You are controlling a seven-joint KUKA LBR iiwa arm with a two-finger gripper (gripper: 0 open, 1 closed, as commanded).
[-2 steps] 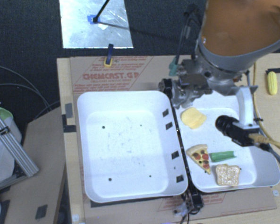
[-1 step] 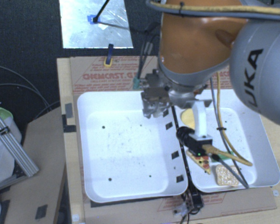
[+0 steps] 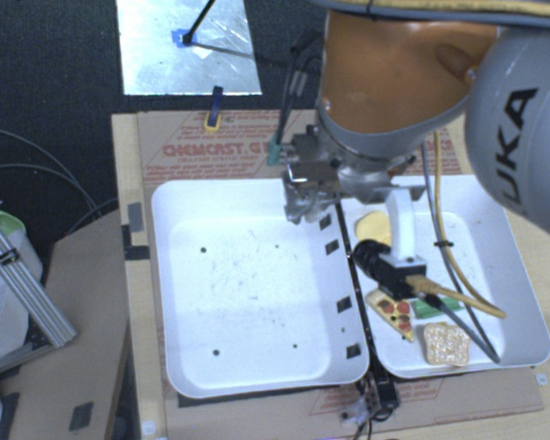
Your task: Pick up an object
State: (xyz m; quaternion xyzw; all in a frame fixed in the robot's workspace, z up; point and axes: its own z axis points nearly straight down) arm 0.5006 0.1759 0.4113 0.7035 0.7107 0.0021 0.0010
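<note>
Right bin [image 3: 506, 251] w/ pizza slice [image 3: 395, 313], cracker [image 3: 446, 343]; pincer [image 3: 304, 206] near bins' shared edge, grip can't tell.

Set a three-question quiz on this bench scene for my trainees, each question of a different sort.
1. True or false: the tan cracker and the pizza-slice toy share one bin.
2. The gripper hangs: A by the central divide, at its far end; B over the tan cracker; C over the pizza-slice toy.
3. Fill in: the yellow disc lies in the view's ____ bin.
Key: 1 true; 2 A; 3 right.
</note>
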